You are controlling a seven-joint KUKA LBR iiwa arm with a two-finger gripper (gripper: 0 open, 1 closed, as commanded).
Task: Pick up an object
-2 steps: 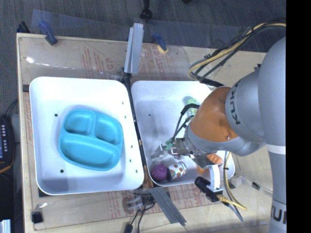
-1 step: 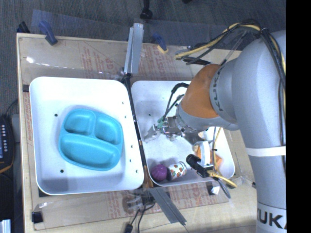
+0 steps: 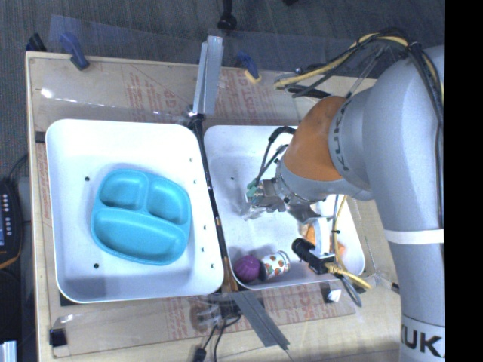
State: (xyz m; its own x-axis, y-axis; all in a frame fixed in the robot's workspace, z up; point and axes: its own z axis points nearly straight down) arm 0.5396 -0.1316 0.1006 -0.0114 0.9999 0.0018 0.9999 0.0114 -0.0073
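1. Gripper (image 3: pixel 255 200) sits low in the right bin (image 3: pixel 226 157), right of centre in the frame, under the arm's (image 3: pixel 392 157) orange band; you cannot tell its state from this angle.
2. Your nearest candidates lie at the bin's lower edge: a purple ball (image 3: pixel 247 267) touching a small patterned cup (image 3: pixel 276 265).
3. Expect the ball to be light and smooth, likely to roll or squirt out; pinch it across its middle.
4. The cup looks stiff and light; take it across its sides, not its rim.
5. The blue divided plate (image 3: pixel 141 216) in the left bin (image 3: pixel 68 149) looks wide and slick, so you would have to grip an edge.
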